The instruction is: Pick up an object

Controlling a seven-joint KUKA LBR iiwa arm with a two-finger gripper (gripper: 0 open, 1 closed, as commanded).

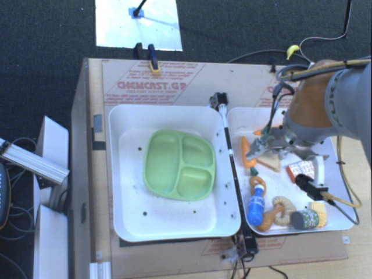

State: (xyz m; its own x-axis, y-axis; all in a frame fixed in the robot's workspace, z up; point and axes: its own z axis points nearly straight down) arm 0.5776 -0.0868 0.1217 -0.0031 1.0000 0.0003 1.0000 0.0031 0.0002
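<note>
Arm appearance, overhead camera.
Arm point(349, 95): grey rounded casing, broad orange band point(311, 100) above the wrist. Dark thin cables point(278, 100) loop along the wrist. Gripper point(260, 147): grey metal, angular, with dark small fittings.

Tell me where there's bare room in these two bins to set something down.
Left bin: bare floor rings the green divided plate, widest along the left wall and front. Right bin: crowded with toys around the gripper; a small bare patch at its back left corner.

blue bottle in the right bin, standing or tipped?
Tipped. The blue bottle lies on its side on the right bin floor, beside the divider, its long axis running along the floor.
</note>
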